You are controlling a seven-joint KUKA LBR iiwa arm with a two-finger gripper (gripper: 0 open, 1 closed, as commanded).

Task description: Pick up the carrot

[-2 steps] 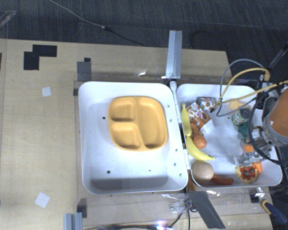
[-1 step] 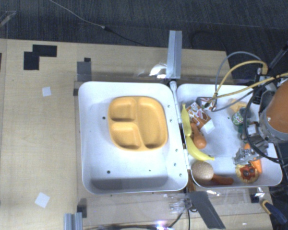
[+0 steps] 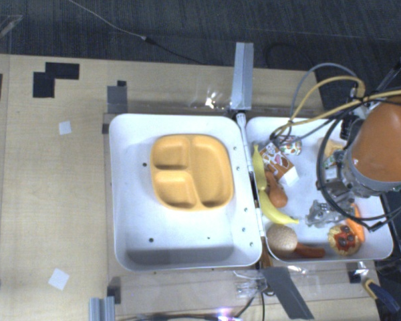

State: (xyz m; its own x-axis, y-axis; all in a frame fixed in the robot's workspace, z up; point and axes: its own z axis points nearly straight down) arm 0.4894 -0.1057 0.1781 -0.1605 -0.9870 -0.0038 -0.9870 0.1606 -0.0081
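The right bin [image 3: 381,249] holds the food items. An orange-brown tapered piece that looks like the carrot [image 3: 277,194] lies beside the yellow banana [image 3: 271,202], near the bin's left wall. My gripper [image 3: 323,214] hangs low over the bin's right half, under the orange wrist band and a tangle of cables. It is about a hand's width to the right of the carrot, and I see nothing held in it. The wrist hides part of the bin's right side.
A white-and-red wrapped snack [image 3: 281,160] lies above the carrot. A tan round item [image 3: 281,237], a red sausage-like piece [image 3: 311,251] and a mottled red-orange fruit [image 3: 345,240] line the front wall. The left bin [image 3: 130,179] bears a yellow divided plate [image 3: 189,171].
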